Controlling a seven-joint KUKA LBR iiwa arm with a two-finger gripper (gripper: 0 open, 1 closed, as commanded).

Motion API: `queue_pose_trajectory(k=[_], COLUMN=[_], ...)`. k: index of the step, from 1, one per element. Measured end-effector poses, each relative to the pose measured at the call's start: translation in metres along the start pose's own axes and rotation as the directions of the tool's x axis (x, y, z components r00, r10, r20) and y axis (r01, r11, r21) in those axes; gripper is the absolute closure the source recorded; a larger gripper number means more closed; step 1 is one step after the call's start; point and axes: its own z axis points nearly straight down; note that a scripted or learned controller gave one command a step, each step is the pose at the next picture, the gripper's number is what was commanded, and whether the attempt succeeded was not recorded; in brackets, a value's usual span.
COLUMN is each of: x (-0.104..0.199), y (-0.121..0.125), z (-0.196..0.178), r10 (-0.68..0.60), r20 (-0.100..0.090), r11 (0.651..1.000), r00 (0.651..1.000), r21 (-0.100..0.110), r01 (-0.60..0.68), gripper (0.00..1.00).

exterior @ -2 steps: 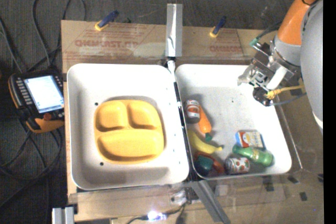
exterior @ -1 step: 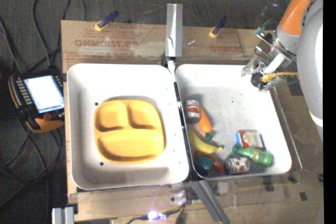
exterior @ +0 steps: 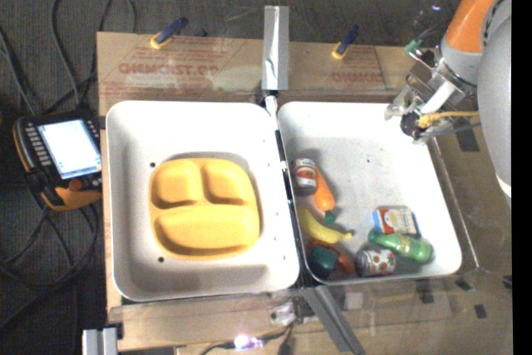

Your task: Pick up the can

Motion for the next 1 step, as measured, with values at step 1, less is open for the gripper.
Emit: queue_pose_trajectory(k=[1], x=[-0.0423], y=[-0.0715], z=[-0.0018], r10=[-0.381], r20=[-0.009], r11=[0.924], r00=[0.924], r21=[-0.003], r01=[0.381], gripper=[1.0])
